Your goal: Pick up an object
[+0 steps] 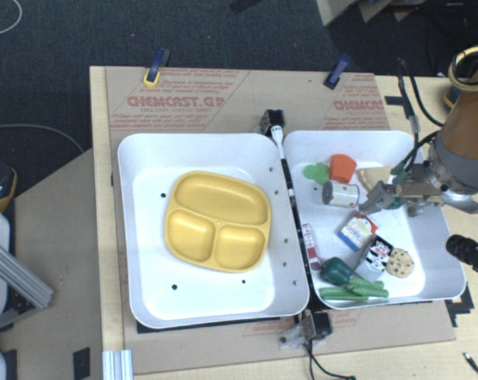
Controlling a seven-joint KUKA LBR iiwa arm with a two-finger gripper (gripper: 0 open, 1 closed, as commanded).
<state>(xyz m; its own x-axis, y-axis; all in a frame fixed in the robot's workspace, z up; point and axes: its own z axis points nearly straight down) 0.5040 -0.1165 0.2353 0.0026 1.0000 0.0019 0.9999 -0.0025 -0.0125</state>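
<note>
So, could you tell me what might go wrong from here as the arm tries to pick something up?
Two risks, as I judge them. The gripper sits low among crowded items in the right bin: the small carton, the metal can and the orange piece lie close together, so it could nudge neighbours or catch two. It could also close on nothing and lift empty.

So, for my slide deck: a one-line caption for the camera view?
KUKA arm's gripper hovers over the cluttered right bin; yellow divided tray lies in the left bin.
</note>
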